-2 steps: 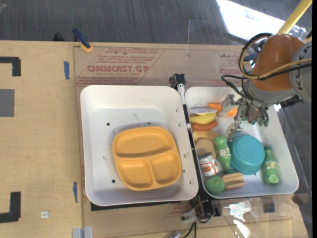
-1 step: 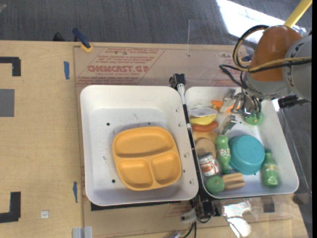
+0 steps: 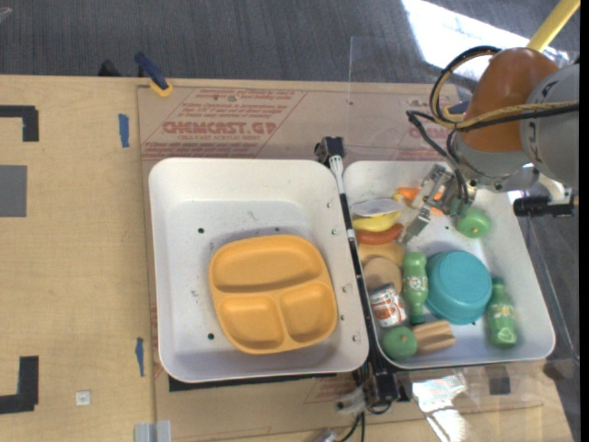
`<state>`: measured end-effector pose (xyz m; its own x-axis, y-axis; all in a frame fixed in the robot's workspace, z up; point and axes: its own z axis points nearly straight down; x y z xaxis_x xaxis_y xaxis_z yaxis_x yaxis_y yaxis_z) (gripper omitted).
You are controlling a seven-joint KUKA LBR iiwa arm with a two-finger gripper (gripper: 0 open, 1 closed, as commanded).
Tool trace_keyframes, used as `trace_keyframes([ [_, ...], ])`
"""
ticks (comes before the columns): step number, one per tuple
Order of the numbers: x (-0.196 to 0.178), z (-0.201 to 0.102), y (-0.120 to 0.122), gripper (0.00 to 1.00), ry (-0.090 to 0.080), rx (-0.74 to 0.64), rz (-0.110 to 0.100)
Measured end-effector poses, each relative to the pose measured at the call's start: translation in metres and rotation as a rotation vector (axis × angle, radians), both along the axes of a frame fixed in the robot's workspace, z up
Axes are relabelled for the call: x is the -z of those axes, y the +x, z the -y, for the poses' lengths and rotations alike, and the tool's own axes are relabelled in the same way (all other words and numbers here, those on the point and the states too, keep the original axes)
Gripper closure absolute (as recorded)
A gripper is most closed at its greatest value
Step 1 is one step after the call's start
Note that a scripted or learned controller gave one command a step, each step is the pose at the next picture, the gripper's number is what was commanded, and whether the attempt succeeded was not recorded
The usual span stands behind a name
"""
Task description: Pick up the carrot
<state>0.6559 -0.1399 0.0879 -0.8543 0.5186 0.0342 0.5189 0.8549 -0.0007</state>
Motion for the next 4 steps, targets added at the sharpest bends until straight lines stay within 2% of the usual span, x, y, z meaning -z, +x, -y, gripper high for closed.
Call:
trace_keyframes([
  [1, 0.001, 0.023, 0.0, 0.0, 0.009, 0.124, -0.003],
  [2, -0.015, 0.027, 0.008, 1.0, -0.01, 0.122, 0.038],
  [3, -0.058, -0.025, -0.012, 1.0, -0.019, 0.269, 0.034],
  [4, -0.066, -0.034, -0.055, 1.0, -0.025, 0.579, 0.024],
])
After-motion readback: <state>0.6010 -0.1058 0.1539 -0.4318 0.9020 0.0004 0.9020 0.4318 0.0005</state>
